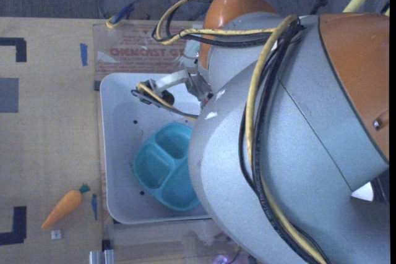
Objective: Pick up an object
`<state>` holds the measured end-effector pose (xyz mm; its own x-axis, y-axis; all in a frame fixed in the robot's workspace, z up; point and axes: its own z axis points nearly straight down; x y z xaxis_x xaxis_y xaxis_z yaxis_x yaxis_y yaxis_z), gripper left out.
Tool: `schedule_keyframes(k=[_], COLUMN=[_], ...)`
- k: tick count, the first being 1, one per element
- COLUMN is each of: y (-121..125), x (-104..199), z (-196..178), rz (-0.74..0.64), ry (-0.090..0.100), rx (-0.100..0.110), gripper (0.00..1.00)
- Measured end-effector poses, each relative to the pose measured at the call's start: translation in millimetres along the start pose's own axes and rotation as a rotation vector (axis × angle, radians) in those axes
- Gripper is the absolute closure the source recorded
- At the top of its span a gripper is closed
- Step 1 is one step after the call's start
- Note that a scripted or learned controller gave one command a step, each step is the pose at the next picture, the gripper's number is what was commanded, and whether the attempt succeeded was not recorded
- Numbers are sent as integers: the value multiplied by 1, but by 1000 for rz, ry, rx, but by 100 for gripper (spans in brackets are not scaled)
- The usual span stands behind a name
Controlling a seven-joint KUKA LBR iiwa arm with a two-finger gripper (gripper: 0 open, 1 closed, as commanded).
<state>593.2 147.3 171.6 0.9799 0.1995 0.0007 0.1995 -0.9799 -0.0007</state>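
Arm: the grey arm is looming over most of the right side and is hiding the inner half of the bin from where I am standing.
Gripper: the gripper is probably sitting at the wrist end above the bin's far half. Whether it is spread or pressed together I cannot tell, and I am seeing nothing pinched in it.
Object: the teal divided tray is lying flat in the near half of the white bin, with its right edge running under the arm.
Stray item: a toy carrot is lying on the bench, outside the bin, near its lower-left corner.
Risk, grasp: the tray is looking wide, low and smooth, so a pinch on its rim is likely to slip or tip it.
Risk, aim: the gripper is standing apart from the tray, so a straight descent is risking bare bin floor.
Risk, reach: the carrot is lying beyond the bin wall, so a try for it is risking a knock against that wall.
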Motion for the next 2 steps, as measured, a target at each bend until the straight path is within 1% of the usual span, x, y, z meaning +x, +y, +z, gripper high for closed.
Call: schedule_keyframes(k=[1,2], y=[-23,-91], x=[-22,-72], z=[54,-44], rz=[-5,-88], ry=[12,-1], rx=[0,-1], gripper=[100,100])
